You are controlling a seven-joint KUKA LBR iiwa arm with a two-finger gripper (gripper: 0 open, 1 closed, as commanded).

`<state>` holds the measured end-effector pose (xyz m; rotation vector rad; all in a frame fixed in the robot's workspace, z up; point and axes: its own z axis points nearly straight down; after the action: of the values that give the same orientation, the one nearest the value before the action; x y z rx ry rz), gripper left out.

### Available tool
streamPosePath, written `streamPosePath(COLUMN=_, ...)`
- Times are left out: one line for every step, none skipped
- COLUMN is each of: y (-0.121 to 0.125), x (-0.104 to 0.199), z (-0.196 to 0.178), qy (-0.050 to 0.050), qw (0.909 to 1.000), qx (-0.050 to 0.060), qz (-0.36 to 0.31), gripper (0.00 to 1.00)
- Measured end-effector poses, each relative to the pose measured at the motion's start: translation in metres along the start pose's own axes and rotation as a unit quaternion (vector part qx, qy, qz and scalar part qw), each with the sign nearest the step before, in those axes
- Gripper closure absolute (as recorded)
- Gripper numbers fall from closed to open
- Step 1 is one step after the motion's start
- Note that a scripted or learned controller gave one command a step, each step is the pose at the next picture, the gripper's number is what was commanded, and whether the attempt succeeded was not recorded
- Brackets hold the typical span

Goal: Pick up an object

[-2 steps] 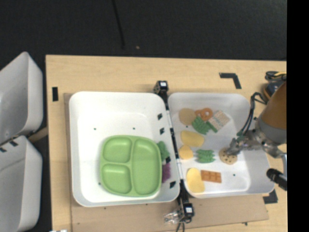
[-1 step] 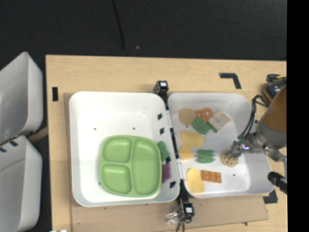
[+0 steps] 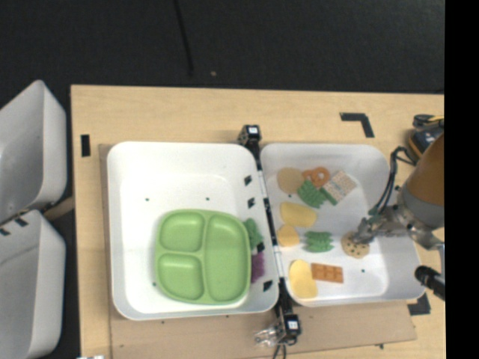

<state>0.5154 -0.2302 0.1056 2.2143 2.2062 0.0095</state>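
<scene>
My gripper (image 3: 364, 232) hangs low in the right bin (image 3: 374, 289), reaching in from the right, and its tip is right over a round speckled cookie (image 3: 355, 247). Whether it touches the cookie is unclear. Around it lie small toy foods: a green leafy piece (image 3: 317, 240) just left of the cookie, an orange cracker (image 3: 326, 273), two yellow pieces (image 3: 298, 214) (image 3: 301, 278), a small orange-yellow piece (image 3: 287, 236), another green piece (image 3: 310, 194), an orange pretzel (image 3: 316, 175), a tan round (image 3: 288, 179) and a pale wrapped block (image 3: 340, 185).
The left bin (image 3: 135, 200) holds a green divided plate (image 3: 203, 256), with a green item (image 3: 254, 234) and a purple item (image 3: 259, 264) wedged against its right wall. The arm's orange band (image 3: 430, 172) rises over the right bin's right rim.
</scene>
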Motion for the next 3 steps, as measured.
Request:
streamPosePath(y=-0.022, x=-0.001, z=-0.001, qy=-0.001, qw=1.0000, qx=0.000, qz=-0.001, gripper=1.00)
streamPosePath(y=0.037, x=0.001, z=0.002, qy=0.001, qw=1.0000, qx=0.003, qz=-0.004, gripper=1.00)
streamPosePath(y=0.027, x=0.017, z=-0.019, qy=0.003, qw=1.0000, qx=0.009, qz=-0.001, gripper=1.00)
